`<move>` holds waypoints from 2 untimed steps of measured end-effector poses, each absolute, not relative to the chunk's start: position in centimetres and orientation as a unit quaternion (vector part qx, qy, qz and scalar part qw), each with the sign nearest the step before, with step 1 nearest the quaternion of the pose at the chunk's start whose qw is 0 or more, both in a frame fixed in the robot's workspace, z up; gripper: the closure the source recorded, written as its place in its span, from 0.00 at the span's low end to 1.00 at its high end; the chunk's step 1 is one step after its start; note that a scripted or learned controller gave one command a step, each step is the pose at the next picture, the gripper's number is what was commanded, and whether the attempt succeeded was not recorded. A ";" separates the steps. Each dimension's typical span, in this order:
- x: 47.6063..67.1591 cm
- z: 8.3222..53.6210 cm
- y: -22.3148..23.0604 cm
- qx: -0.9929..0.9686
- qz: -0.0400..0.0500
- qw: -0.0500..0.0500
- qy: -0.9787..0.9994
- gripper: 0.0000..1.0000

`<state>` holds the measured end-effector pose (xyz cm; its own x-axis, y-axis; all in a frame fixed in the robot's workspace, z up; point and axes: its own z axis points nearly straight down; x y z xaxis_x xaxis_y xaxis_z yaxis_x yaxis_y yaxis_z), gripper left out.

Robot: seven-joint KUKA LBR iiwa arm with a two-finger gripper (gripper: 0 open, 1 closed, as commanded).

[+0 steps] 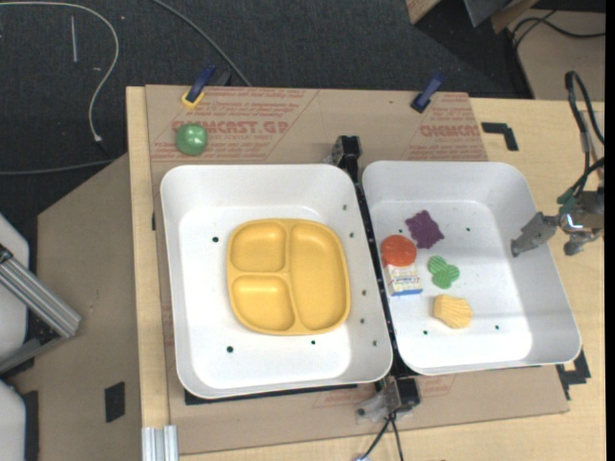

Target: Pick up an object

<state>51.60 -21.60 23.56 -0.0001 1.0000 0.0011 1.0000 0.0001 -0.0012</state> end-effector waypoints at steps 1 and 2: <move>51.0 19.3 -21.3 -0.707 0.000 0.002 -0.707 0.00; 52.0 14.3 -21.3 -0.707 0.000 0.003 -0.707 0.00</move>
<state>52.03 -21.26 14.31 -0.0004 1.0000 0.0033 1.0000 0.0004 -0.0046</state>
